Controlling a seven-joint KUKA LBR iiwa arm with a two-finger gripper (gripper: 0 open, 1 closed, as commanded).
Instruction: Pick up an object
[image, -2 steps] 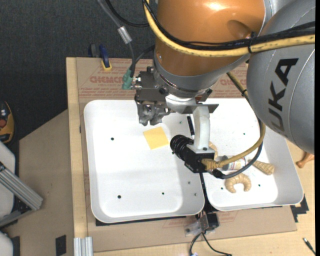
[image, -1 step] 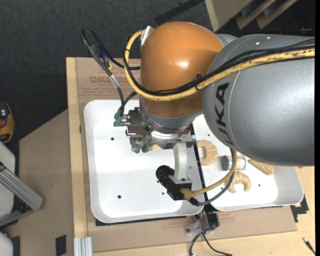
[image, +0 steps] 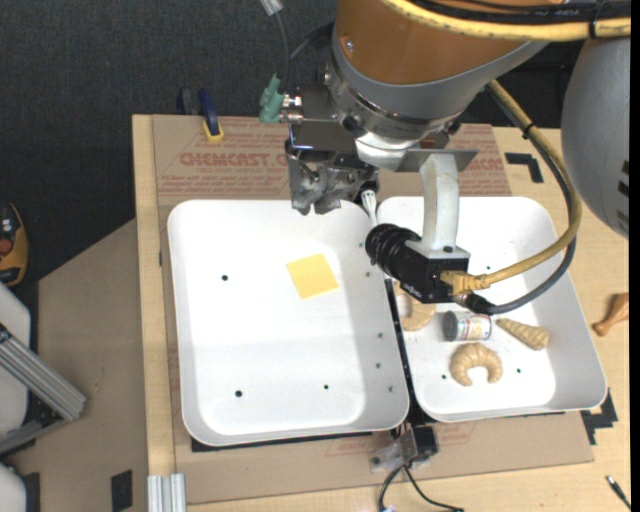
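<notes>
Pincer (image: 322, 196) hangs over the back edge of the left bin (image: 200, 330), near the corner where the two bins meet. I see its dark metal parts pointing down, but from here I cannot tell if it is open or closed, and I see no object in it. Above it is the big arm (image: 430, 50), with its orange band and grey body, which covers the top of the view. A black camera-like block (image: 415, 265) is fixed below the wrist on a white bracket, and it hangs over the divide between the bins. A tan hose (image: 560, 215) and a black cable curve from it to the right.

In the left bin lies a flat yellow square (image: 312, 276), a little in front of the pincer and apart from it. In the right bin (image: 560, 390) there is a croissant (image: 477, 364) near the front, a small bottle (image: 466, 326) lying just behind it, and a cone-shaped pastry (image: 525, 333) beside the bottle. One more beige piece (image: 418, 318) is partly hidden under the black block. The bins rest on a brown board (image: 160, 170) with red letters.
</notes>
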